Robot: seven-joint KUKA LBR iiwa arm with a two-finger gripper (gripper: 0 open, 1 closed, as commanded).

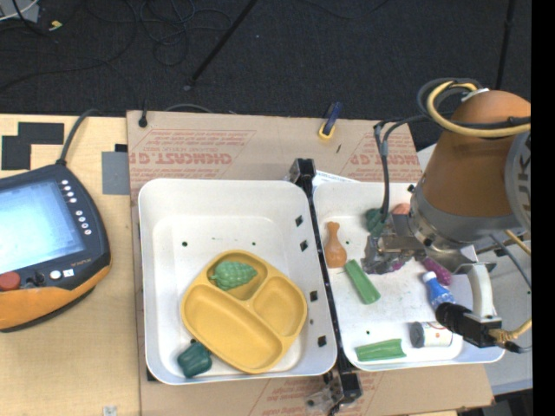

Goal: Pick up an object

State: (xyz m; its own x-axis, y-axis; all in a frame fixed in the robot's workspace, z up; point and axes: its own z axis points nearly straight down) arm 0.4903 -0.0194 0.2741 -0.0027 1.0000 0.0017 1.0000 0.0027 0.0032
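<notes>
My gripper (382, 256) hangs low in the right bin (395, 319), just right of a green stick (362, 282) and an orange bowling-pin shape (334, 243). The arm's orange band and grey wrist cover much of that bin's right side. A dark green piece (375, 219) peeks out behind the gripper. A blue tube (438, 289) and a purple item (439, 274) lie to the gripper's right. A flat green bar (380, 350) and a white tube (431, 334) lie near the front edge. Nothing shows between the fingers.
The left bin (173, 224) holds a yellow divided plate (251, 319) with a green knobbly object (233, 274) in one compartment, and a dark green block (194, 360) at the front left. A tablet pendant (43, 241) lies on the bench at far left.
</notes>
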